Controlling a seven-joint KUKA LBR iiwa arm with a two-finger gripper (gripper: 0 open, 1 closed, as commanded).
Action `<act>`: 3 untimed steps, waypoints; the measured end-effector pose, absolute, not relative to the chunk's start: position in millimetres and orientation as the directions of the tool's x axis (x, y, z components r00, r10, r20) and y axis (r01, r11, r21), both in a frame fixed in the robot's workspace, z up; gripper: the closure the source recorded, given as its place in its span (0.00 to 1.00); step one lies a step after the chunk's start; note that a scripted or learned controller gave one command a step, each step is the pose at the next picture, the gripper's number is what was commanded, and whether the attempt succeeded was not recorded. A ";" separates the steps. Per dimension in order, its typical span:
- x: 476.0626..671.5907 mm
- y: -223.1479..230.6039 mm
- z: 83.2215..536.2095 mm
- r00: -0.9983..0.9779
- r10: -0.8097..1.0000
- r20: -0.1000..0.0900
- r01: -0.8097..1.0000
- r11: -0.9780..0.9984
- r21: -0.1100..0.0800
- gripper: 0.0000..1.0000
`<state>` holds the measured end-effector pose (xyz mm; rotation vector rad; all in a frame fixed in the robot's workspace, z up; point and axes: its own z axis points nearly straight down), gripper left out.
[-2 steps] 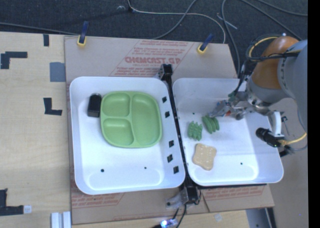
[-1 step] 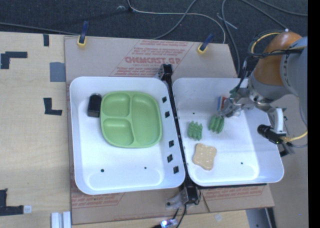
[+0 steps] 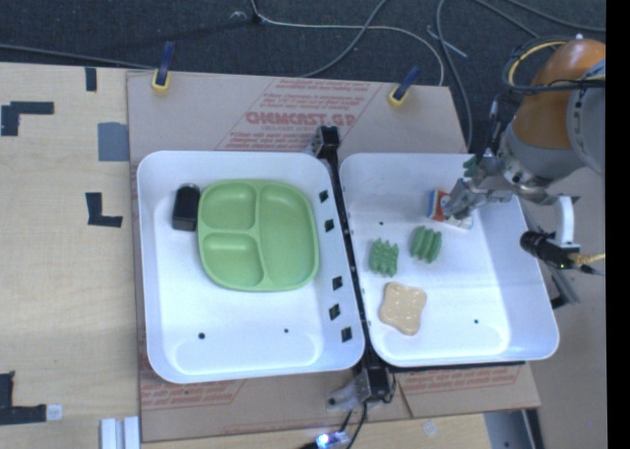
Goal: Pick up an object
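Observation:
The right bin (image 3: 492,329) holds two green ridged pieces (image 3: 384,257) (image 3: 426,243), a tan toast-shaped piece (image 3: 402,307) and a small red, white and blue item (image 3: 439,205). My gripper (image 3: 461,205) hangs low over the upper part of this bin, right beside the small coloured item and touching or nearly touching its right side. The grey arm with its orange band (image 3: 551,93) comes in from the right edge.
The left bin (image 3: 162,309) holds a green divided plate (image 3: 259,235) with a small black block (image 3: 185,208) by its left rim. A black divider (image 3: 340,240) separates the bins. Cables run across the dark floor behind the bench.

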<state>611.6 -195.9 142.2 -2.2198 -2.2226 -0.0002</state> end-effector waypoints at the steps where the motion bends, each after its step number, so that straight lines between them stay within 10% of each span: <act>1: 611.1 -194.1 204.2 -0.002 1.000 0.000 1.000 0.002 0.002 1.00; 3: 615.5 -140.9 202.8 -0.003 1.000 -0.001 1.000 0.003 -0.001 1.00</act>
